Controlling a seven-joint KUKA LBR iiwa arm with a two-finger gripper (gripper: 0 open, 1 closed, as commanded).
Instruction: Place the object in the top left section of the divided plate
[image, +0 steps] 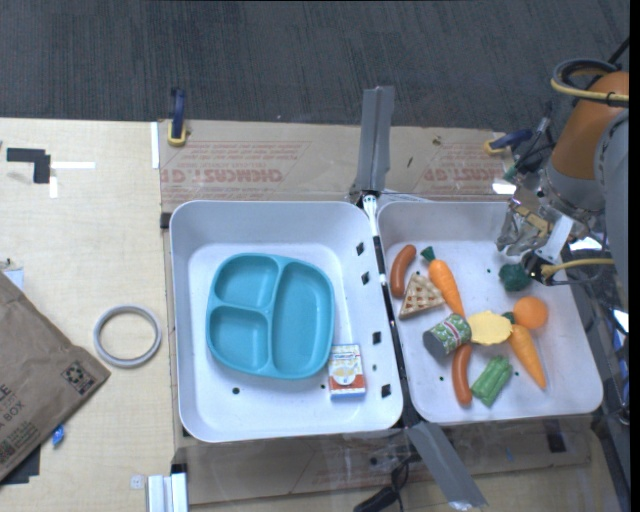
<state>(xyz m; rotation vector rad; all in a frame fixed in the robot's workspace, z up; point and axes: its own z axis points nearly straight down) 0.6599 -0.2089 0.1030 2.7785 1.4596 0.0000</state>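
My hand (527, 243) hangs over the right white bin's (590, 385) far corner, grip state unclear, just above a small dark green toy vegetable (513, 277); I should drop squarely on it before carrying to the teal divided plate's (270, 315) top-left section.

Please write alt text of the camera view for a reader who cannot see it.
A blue divided plate lies in the left white bin with a small box beside it. The gripper hangs over the right white bin, above toy foods such as carrots and sausages.
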